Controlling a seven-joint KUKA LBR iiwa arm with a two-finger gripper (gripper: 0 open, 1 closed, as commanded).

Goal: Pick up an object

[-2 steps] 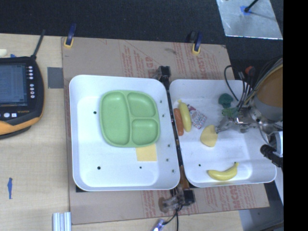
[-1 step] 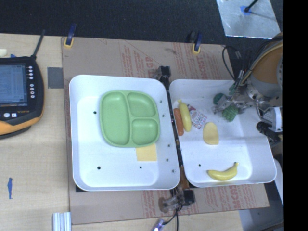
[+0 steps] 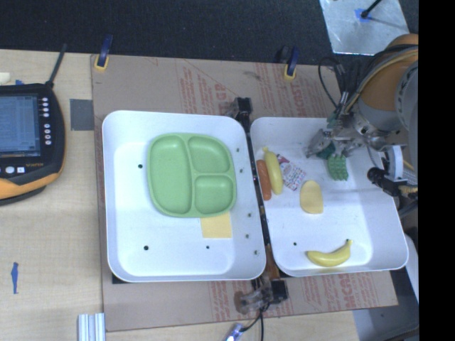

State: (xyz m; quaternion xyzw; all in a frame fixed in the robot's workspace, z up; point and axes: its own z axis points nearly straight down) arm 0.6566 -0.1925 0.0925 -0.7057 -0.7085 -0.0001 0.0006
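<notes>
2 white bins [image 3: 117,190], 1 green plate [image 3: 190,175], 1 banana [image 3: 328,255]

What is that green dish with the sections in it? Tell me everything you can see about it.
The green plate is a pale green divided dish that looks like smooth plastic, with rounded corners and three compartments: one long one on its left and two smaller ones on its right. It lies flat and right way up in the upper middle of the left white bin, turned slightly askew. A yellow square piece lies against its lower edge; whether they overlap is unclear.
</notes>
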